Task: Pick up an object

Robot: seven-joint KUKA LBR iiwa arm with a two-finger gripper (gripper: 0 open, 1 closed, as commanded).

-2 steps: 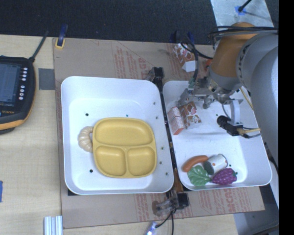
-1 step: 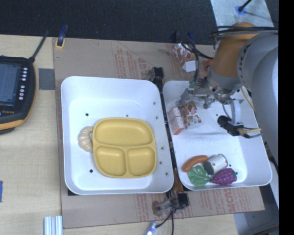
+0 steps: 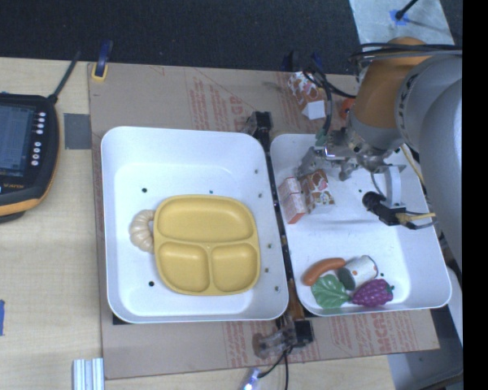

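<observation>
2 white bins point(image 3: 118, 218) are seen on the worktop, and in the right one the pincer point(image 3: 324, 159), whose state cannot be told, is poised at the approach step just above the small carton point(image 3: 293, 200), so descent is called for next.

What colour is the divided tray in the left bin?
Yellow all over, plain with no pattern. The divided tray shows best in the camera view, lying in the left bin.
</observation>
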